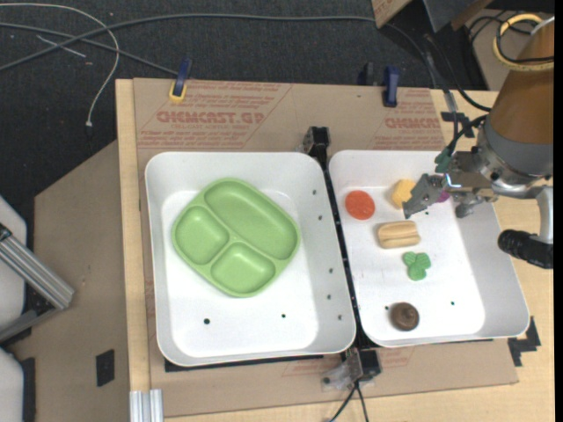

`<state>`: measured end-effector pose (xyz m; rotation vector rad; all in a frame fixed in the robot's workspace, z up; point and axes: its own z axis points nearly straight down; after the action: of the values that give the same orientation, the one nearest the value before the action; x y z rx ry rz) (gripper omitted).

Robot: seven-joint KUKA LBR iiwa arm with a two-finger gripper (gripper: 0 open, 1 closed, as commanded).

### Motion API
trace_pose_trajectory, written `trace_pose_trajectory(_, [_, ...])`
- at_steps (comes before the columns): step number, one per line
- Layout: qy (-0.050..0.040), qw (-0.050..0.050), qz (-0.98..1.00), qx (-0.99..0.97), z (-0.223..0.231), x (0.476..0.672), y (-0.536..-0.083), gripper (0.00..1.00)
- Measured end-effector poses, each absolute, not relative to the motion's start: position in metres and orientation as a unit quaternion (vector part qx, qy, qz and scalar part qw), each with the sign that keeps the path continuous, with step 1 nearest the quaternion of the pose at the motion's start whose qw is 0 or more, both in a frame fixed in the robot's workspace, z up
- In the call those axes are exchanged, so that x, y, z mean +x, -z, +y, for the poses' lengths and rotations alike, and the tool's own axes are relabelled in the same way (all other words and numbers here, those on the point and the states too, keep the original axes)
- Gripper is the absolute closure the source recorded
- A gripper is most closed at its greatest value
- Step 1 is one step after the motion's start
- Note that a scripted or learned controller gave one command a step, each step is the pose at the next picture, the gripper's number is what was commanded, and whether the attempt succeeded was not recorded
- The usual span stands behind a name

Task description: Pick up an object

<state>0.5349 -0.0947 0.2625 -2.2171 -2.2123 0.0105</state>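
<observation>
The right bin [493, 315] holds five small play-food pieces: a yellow wedge [402, 190] near its upper middle, a red-orange round piece [359, 204] to the wedge's left, a tan bun-shaped piece [397, 234] just below both, a green clustered piece [416, 265] lower still, and a dark brown round piece [404, 316] near the front rim. The task names no particular object; the yellow wedge appears the likeliest candidate, since it lies just beside the gripper [433, 193], on its left and at about the same height in the view. The gripper hangs over the upper part of the right bin, at the end of the arm [526, 95] that reaches in from the right. Whether its fingers are spread or closed cannot be told from this slanted view, and nothing is visible between them. Principal risks, as judged from this layout: the wedge sits to one side of the gripper rather than under it, so a straight descent may close on bare bin floor; a finger landing on the wedge's edge may knock it toward the bun or the red-orange piece, both near it; and a small, angled shape may squirt out of a pinch. The left bin [176, 323] carries a green divided plate [235, 236], well apart from the gripper.
</observation>
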Motion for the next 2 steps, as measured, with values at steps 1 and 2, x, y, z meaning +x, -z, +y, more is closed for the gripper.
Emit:
trace_pose_trajectory(1, [-0.0003, 0.001, -0.707, -0.707, -0.095, 0.537, -0.267, 0.0])
trace_pose_trajectory(2, [-0.0015, 0.003, -0.707, -0.707, -0.088, 0.544, -0.219, 0.0])
